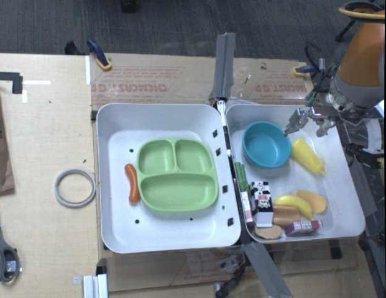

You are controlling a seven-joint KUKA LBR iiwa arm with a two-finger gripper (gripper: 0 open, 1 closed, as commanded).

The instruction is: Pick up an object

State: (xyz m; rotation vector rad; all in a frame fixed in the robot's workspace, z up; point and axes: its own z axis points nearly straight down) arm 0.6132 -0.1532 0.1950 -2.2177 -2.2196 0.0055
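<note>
Camera view is showing the open, empty metal gripper hovering above the round blue plastic bowl; cardboard lettering is unreadable.

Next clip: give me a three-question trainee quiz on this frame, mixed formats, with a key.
1. True or false: the green tray sits in the right bin.
2. Which lies just left of the tray? A) banana B) orange sausage C) blue bowl
3. Fill in: the gripper hovers above the right bin, between the blue bowl and the yellow ____.

Key
1. False; it is in the left bin.
2. B, the orange sausage.
3. Bottle.
</note>
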